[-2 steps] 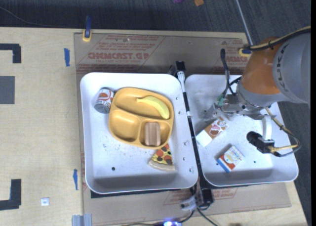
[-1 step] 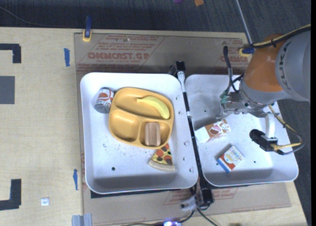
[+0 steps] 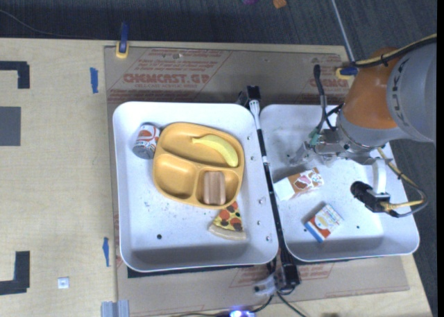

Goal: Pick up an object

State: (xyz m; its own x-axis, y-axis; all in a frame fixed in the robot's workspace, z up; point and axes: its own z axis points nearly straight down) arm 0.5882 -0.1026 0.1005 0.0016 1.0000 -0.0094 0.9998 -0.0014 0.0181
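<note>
- The arm reaches in from the right, and its gripper [image 3: 313, 144] is low inside the right bin [image 3: 361, 239], near the bin's upper left part.
- I cannot tell the state of the gripper, because the wrist hides it; nothing visible is held by it.
- The nearest candidate is a small white packet [image 3: 300, 183], which lies flat on the bin floor just below the gripper, apart from it.
- A second small box [image 3: 324, 220], with orange and blue on it, lies further down in the same bin.
- In the left bin [image 3: 132, 239] a yellow divided tray [image 3: 179, 170] holds a banana [image 3: 216, 148] and a brown block [image 3: 213, 186]; a can [image 3: 145, 141] and a pizza slice [image 3: 227, 220] lie beside the tray.
- In my judgement the pick is not yet done: every object rests in a bin, so the grasp and the lift are left.
</note>
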